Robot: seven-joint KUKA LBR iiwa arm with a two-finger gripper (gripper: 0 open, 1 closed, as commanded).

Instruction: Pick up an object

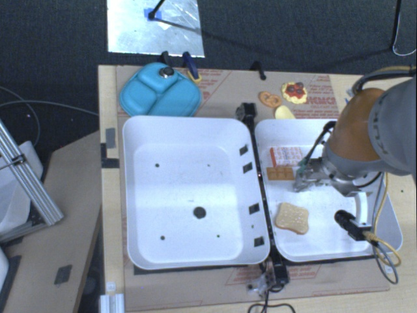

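A tan bench [225, 83] fills the middle of the frame and bears two white bins side by side. The left bin [182, 168] is the bigger, with one dark round spot [199, 212] on its floor toward the lower middle. The right bin [319, 240] sits tight against it and holds the things to pick. The grey arm [391, 129] with its orange band comes in from the right edge and bends down over the right bin. A shiny metal sheet [153, 15] lies on the dark floor at the upper left of the frame. A blue divided dish [159, 91] rests on the bench just above the left bin's top edge. The gripper [301, 178] hangs low over the middle of the right bin; I cannot tell whether it is released or clenched, and nothing shows in its grasp. Just to its left lies a small brown square cracker [280, 173], and above that a flat red-and-white printed packet [287, 154]. A pale golden slice of toast [292, 218] with a darker crust lies flat in the bin's lower left part, apart from the gripper. On the bench above the right bin sit a little toy pizza [294, 92], a tan cookie [269, 98] and a pale yellow lump [284, 113].
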